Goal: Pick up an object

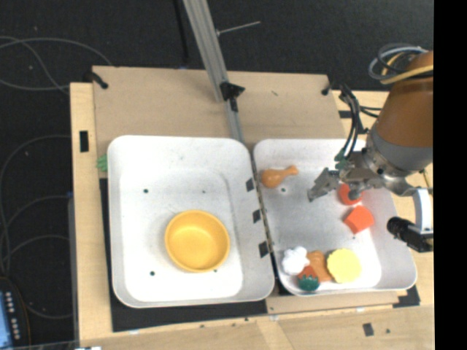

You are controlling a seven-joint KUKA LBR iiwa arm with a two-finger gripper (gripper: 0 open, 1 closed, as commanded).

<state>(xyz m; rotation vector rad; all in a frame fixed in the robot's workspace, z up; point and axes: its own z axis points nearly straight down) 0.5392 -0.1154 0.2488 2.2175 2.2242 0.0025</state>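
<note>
Tan bench (160, 104) carrying two shallow white bins side by side: left bin (146, 166) and right bin (292, 217), edges touching at centre.

Your arm (406, 115) is reaching in from the right edge of the frame, orange band uppermost, wrist angling down-left. The gripper (337, 186) is hanging at centre-right, its dark fingers pointing left.

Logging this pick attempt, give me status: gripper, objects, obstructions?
Gripper low over right bin, beside red piece; nothing seen held. Orange block just below. Yellow bowl in left bin.
</note>
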